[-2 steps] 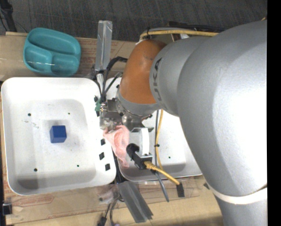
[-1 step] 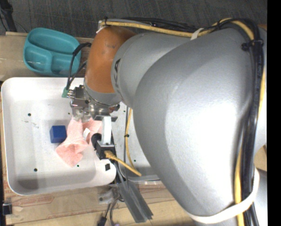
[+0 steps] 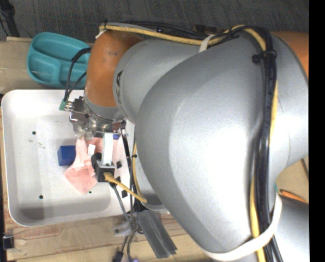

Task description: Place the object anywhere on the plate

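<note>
Jaws low inside the left bin (image 3: 20, 201), near its right wall, hung beneath the wrist assembly (image 3: 91, 119); apart or together: cannot tell, the mechanism being seen from above and partly masked by its own white and black housing (image 3: 103, 156). No item visibly clamped.

Pink crumpled item (image 3: 79, 174), soft-looking, lying on the bin floor directly against and partly under the housing; touching it, or merely overlapped by it in this view: cannot tell. Upper strip of the same pink material (image 3: 86, 147) running up beside the white part.

Blue block (image 3: 66, 155) resting on the bin floor just left of the pink item, touching or almost touching its edge, clear of the jaws.

Yellow cable (image 3: 127, 191) leaving the black part of the housing and curving down to the right, over the bin's lower right corner. Black cable (image 3: 71, 78) looping from the wrist up toward the orange band (image 3: 105, 53).

Grey arm body (image 3: 211, 146) entering from the right, covering the whole right half of the scene, with a yellow and black cable bundle (image 3: 263, 119) strapped along it.

Two small dark marks (image 3: 34, 134) on the bin floor, left of the block.

Teal moulded container (image 3: 50, 59) outside the bin, beyond its far rim, on the wooden tabletop (image 3: 42, 234).

Dark carpeted floor (image 3: 151, 4) beyond the tabletop.
</note>
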`<state>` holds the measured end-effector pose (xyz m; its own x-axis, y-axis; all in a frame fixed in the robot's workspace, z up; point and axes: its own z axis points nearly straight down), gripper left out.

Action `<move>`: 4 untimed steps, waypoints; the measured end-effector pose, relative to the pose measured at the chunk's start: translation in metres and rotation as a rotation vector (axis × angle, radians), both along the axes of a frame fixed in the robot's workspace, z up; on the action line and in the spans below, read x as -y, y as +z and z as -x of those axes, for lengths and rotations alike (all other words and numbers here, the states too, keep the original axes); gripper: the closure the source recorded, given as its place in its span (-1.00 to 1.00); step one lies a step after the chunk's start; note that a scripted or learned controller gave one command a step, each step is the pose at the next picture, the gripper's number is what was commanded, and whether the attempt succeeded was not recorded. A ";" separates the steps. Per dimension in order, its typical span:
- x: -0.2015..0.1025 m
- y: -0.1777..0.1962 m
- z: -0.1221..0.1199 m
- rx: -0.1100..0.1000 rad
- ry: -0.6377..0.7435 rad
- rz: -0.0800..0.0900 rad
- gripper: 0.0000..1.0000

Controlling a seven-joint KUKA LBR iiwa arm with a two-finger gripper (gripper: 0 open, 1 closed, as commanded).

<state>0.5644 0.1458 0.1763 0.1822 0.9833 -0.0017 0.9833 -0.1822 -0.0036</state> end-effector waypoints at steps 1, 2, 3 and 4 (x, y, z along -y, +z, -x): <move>0.028 -0.021 -0.007 -0.002 0.254 -0.002 1.00; -0.013 -0.005 0.047 -0.001 0.207 -0.001 1.00; 0.059 0.015 0.027 0.001 0.149 -0.001 1.00; -0.012 0.008 0.031 0.000 0.155 -0.001 1.00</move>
<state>0.5338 0.1581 0.1842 0.0281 0.9996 -0.0005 0.9996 -0.0281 -0.0034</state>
